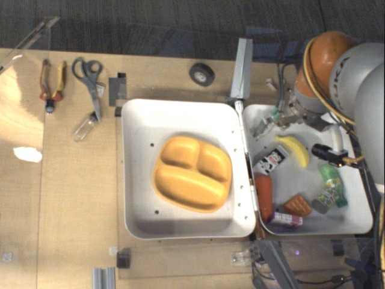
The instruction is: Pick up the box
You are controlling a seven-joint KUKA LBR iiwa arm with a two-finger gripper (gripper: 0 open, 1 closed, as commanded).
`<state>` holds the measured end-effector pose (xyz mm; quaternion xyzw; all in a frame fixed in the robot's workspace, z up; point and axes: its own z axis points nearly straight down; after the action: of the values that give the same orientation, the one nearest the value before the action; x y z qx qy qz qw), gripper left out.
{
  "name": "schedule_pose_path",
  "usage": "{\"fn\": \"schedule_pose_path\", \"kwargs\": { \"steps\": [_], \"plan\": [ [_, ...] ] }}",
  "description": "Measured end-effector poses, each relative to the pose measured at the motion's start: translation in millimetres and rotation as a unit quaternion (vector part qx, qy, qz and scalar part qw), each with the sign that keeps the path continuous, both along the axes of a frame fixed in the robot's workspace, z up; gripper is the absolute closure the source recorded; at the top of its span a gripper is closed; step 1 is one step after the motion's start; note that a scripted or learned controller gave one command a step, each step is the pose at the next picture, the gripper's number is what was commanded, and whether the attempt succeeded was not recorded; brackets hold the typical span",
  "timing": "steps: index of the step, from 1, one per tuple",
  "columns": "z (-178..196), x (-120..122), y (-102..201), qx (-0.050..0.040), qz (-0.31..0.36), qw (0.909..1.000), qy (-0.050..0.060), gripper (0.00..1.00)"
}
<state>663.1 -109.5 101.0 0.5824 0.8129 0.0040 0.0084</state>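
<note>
The arm hung over the far corner of the right bin [361,224], its pincer [278,118] low near the rim — whether spread or pressed together I could not tell; nothing showed in its grip. The box [270,161], small and black-and-white, lay untouched beside the banana [296,149], so this was the approach; next, I judged, it needed to shift nearer and drop squarely over it.
</note>
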Motion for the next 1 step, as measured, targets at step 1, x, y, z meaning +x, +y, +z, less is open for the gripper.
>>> {"fn": "schedule_pose_path", "kwargs": {
  "steps": [1],
  "plan": [
    [10.7,-39.8,2.7,0.0021,-0.024,0.9997,0.006,0.00]
  ]
}}
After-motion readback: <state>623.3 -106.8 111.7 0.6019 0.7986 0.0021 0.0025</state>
